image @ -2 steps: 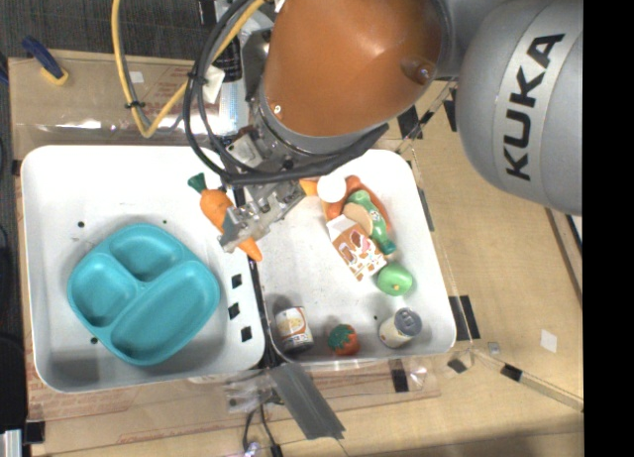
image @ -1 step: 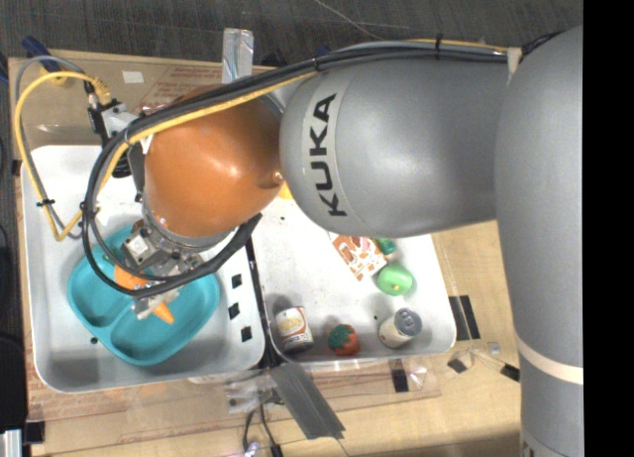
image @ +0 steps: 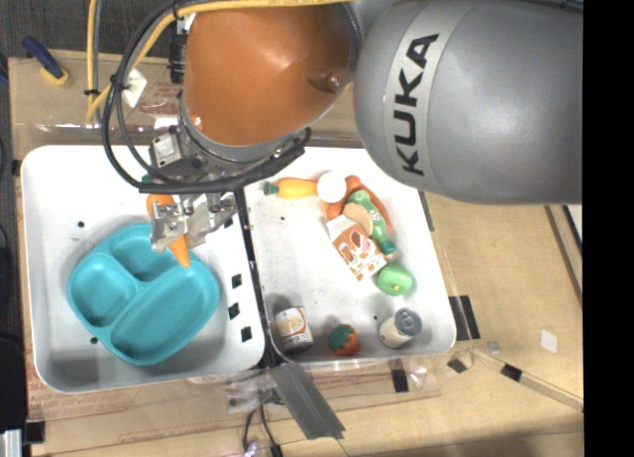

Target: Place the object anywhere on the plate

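Note:
A teal plate (image: 144,296) with three compartments lies in the left bin (image: 50,247), towards its front. My gripper (image: 183,225) hangs over the plate's far rim, under the orange wrist band. An orange carrot-like object (image: 178,249) sits slanted between the metal fingers (image: 203,219); its lower tip pokes out just above the plate's upper edge, and its upper end shows at the gripper's left side. The fingers are shut on it. The wrist hides the bin's far middle.
The right bin (image: 297,267) holds a small orange carrot (image: 289,187), a white ball (image: 331,185), a printed carton (image: 357,249), a green fruit (image: 394,280), a can (image: 290,327), a red fruit (image: 343,339) and a grey-lidded jar (image: 403,325). The bins' divider (image: 250,267) runs just right of the gripper.

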